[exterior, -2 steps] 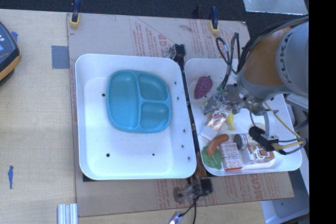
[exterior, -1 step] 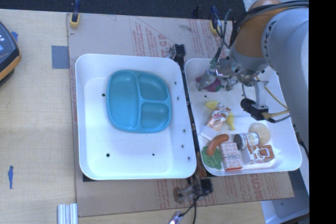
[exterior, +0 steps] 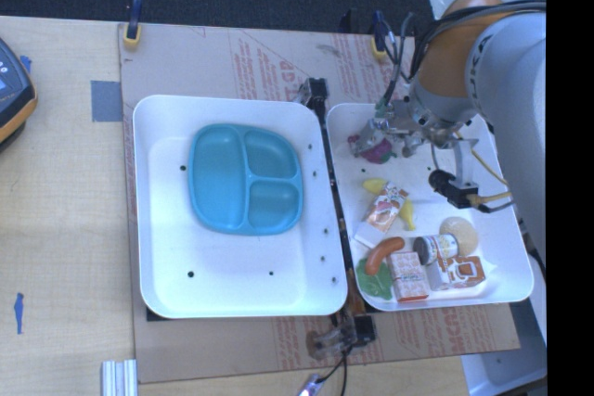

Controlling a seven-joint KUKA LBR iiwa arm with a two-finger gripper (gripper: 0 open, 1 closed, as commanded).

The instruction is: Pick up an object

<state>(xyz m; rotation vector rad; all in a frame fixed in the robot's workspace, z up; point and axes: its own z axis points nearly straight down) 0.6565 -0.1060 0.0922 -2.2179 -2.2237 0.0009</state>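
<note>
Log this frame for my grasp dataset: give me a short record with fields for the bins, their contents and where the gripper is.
left bin: holds a blue divided plate
right bin: holds small food toys
toys near the front: hot dog, green leaf, two small cartons, jar
toys mid bin: snack packet, yellow piece
gripper: over the back of the right bin, by a purple toy
grasp: cannot tell from this view
</note>
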